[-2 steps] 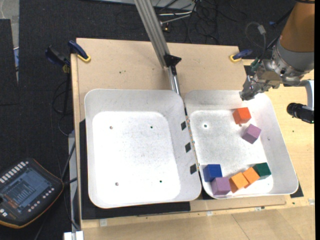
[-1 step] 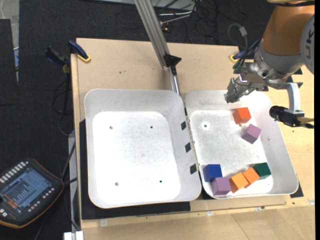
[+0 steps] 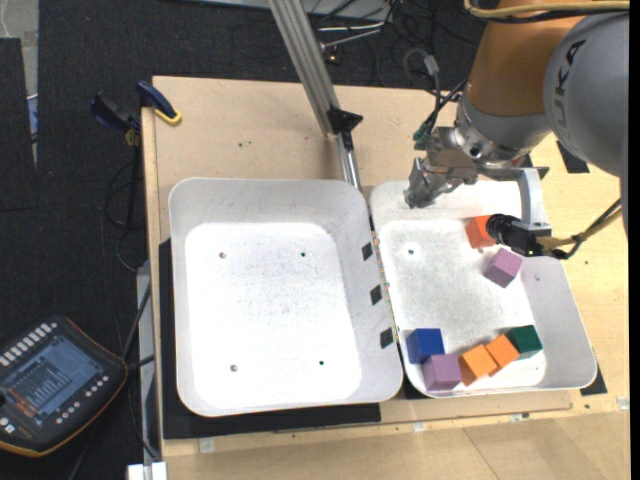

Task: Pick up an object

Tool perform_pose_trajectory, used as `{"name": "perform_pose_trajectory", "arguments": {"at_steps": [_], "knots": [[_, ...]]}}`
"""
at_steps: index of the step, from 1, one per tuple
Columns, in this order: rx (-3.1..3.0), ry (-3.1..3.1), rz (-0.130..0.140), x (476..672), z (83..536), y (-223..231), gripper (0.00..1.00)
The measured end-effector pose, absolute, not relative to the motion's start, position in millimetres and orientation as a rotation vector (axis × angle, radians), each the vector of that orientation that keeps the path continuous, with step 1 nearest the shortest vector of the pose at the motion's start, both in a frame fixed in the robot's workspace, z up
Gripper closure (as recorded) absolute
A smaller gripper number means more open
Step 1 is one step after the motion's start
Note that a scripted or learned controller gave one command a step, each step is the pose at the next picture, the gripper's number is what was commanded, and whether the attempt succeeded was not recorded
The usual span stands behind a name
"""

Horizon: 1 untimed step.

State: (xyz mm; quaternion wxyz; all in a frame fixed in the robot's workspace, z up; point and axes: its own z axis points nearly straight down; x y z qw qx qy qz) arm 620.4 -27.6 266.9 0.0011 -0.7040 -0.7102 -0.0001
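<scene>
A: Where is the arm?

B: The arm (image 3: 560,58) reaches in from the right, and its gripper (image 3: 425,190) hangs over the far left corner of the right bin (image 3: 440,253), by the rim.

A: Is anything in the gripper?

B: No block shows between its fingers. Whether they are spread or closed cannot be told from this angle; they look like one dark tip.

A: And the blocks?

B: All are in the right bin. An orange block (image 3: 479,232) sits near the far side, partly behind a black fitting. A light purple block (image 3: 503,267) lies just in front of it, tilted. Along the near edge runs a row: a blue block (image 3: 425,344), a purple block (image 3: 442,371) just beside it, another orange block (image 3: 479,359), and a green block (image 3: 524,342) at the right end. The last three seem to touch.

A: The gripper is close to which?

B: The far orange block is nearest, but they are apart.

A: The left bin?

B: The left bin (image 3: 270,288) shows a speckled white floor.
</scene>
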Motion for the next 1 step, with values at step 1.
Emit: {"name": "perform_pose_trajectory", "arguments": {"at_steps": [1], "knots": [[-2.211,-2.23,-0.002,623.8,264.9,27.3,1.0]]}}
